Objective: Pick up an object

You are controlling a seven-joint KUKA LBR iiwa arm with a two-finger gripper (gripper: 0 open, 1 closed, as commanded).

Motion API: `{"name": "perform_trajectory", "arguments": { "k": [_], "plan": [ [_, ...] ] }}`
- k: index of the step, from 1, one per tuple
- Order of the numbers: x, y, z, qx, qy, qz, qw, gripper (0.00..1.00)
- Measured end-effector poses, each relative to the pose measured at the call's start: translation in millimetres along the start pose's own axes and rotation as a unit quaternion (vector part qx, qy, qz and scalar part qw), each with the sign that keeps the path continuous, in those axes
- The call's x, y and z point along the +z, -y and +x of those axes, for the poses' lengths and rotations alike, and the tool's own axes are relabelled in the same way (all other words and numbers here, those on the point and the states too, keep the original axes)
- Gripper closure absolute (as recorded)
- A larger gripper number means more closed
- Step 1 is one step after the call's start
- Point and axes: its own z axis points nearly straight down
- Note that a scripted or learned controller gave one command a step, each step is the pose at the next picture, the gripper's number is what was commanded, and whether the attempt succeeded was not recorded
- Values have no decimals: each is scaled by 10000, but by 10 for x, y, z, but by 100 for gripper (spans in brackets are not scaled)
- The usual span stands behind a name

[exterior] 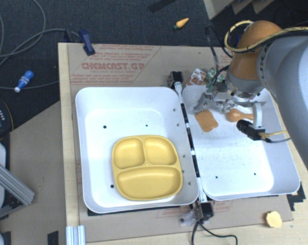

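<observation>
Pincer (230,106): over right bin (235,180); whether spread or pinching, I cannot tell. Tan flat piece (207,120): I judge it light, stiff; take by edges.

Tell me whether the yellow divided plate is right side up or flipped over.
Right side up. The yellow divided plate lies flat in the left bin, and its three hollow compartments face the camera, two small at the far side and one large at the near side.
</observation>
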Motion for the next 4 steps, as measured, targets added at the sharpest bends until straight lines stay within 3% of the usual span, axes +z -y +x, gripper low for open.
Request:
{"name": "perform_trajectory", "arguments": {
  "k": [1, 2, 3, 4],
  "plan": [
    [1, -114, 31, -6, 2, -20, 10000, 0],
    [4, 222, 20, 6, -5, 19, 10000, 0],
    [-107, 199, 24, 3, -5, -13, 10000, 100],
    [-410, 476, -237, 15, -3, 6, 10000, 100]
  ]
}}
